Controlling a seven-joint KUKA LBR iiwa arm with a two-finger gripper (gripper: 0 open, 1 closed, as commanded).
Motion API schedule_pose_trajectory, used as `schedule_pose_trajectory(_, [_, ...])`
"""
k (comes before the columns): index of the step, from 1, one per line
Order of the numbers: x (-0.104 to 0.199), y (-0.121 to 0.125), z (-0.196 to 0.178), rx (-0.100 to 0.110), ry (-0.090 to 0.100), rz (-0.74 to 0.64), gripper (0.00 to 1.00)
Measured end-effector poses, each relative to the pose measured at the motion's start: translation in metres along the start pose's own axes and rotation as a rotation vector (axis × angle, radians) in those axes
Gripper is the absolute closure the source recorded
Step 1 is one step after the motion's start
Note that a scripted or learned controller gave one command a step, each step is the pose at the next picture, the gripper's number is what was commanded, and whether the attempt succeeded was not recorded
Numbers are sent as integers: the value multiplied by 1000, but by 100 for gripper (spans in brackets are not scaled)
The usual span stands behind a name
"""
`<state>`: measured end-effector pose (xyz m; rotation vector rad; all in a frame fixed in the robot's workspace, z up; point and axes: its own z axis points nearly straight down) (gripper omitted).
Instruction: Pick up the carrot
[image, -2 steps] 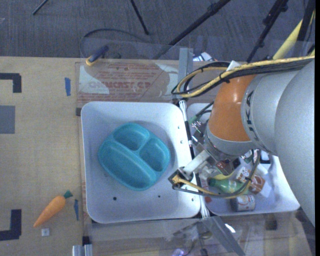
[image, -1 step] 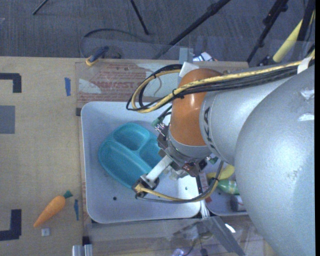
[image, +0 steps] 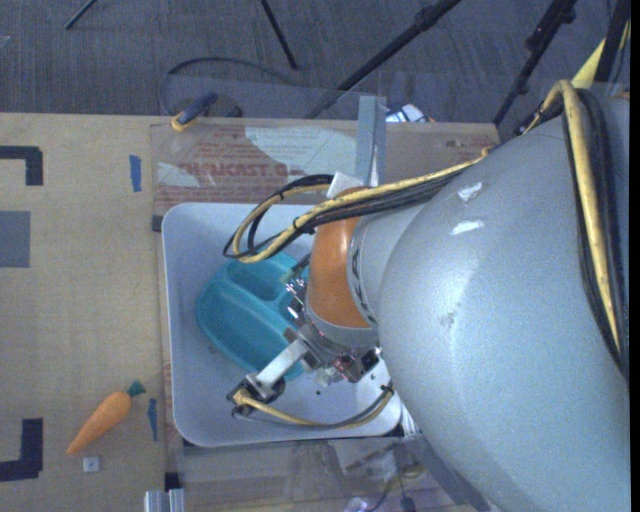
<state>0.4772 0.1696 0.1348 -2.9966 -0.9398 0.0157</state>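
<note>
Pretty much nothing done yet: the carrot is lying outside the bin, just off its lower-left corner, while the gripper hangs over the bin beside a teal thing, and I can't tell if it's open or closed.

The carrot lies on the bench, just left of the bin, outside it.

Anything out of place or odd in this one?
Yes: the orange carrot with a green top lies on the tan bench, outside the white bin, off its lower-left corner. The grey arm is over that bin, beside a teal plastic object.
</note>
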Motion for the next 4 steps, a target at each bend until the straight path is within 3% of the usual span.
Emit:
schedule_pose_trajectory(1, [44, 83, -68, -2, 2, 9, 100])
schedule_pose_trajectory(2, [44, 82, -68, -1, 1, 7, 0])
schedule_pose_trajectory(3, [79, 23, 18, -15, 35, -76, 0])
schedule_pose_trajectory(4, [72, -2, -3, -3, 3, -77, 0])
